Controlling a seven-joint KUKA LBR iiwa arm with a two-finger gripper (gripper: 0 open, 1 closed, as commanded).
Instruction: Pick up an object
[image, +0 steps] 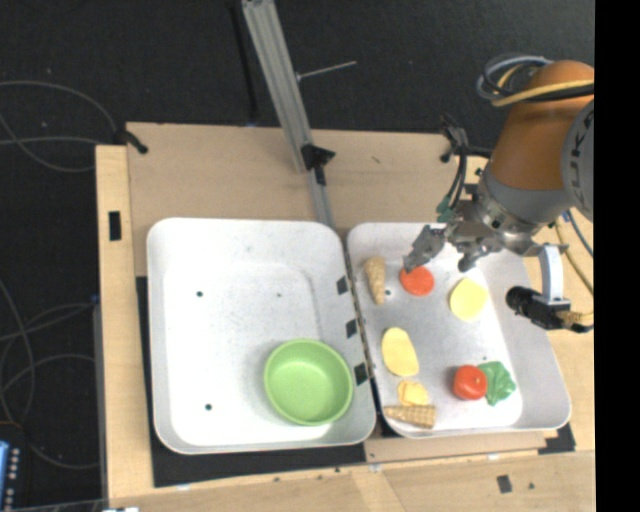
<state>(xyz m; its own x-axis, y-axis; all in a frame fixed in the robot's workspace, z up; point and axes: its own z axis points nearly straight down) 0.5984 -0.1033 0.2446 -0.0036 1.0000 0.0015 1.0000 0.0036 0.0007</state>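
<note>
Wooden surface carried two white bins. Over the right bin the gripper hung spread wide, holding nothing; an orange-red disc lay just below its left finger, a yellow piece beside.

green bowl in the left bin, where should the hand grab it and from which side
Judging by its pose, the green bowl is best taken at its rim, from straight above. It sits upright and open, so one finger could go inside the wall and one outside. The rim's left side looks clearest; the right side lies near the bin wall.
</note>
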